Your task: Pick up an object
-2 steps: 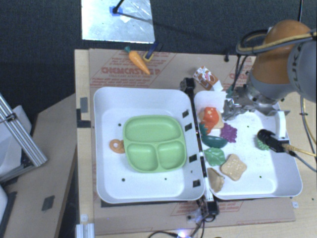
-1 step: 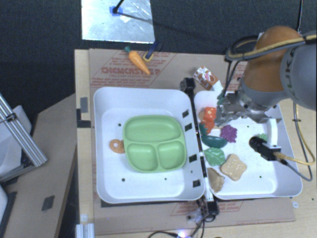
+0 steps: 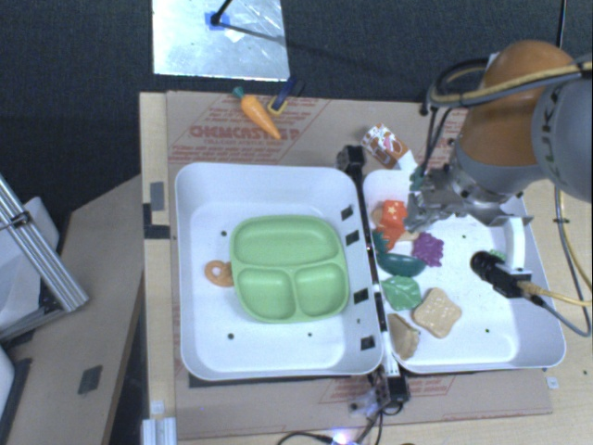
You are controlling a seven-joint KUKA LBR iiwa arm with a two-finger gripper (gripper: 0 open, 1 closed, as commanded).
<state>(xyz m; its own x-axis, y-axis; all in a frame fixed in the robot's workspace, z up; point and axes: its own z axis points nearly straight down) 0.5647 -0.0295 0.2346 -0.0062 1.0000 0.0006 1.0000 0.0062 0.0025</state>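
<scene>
Orange-red toy piece (image 3: 393,213) is lying at the far left of the right bin (image 3: 537,336), tight against the divider between the bins. Tool (image 3: 419,213) is hanging just right of it, low over the bin; can't tell how the tool is set or if it's touching anything. Purple grape cluster (image 3: 428,247) is sitting just nearer, dark teal piece (image 3: 400,264) beside it to the left, green piece (image 3: 401,292) nearer again, tan cracker (image 3: 436,312) and a beige piece (image 3: 403,335) at the near edge. Arm (image 3: 514,119) is reaching in from the right. Left bin (image 3: 199,193) is carrying a green divided plate (image 3: 289,267), small orange ring (image 3: 220,273) just left of it. Toy carrot (image 3: 260,116) and a wrapped snack (image 3: 384,146) are lying on the worktop (image 3: 97,276) beyond the bins.
</scene>
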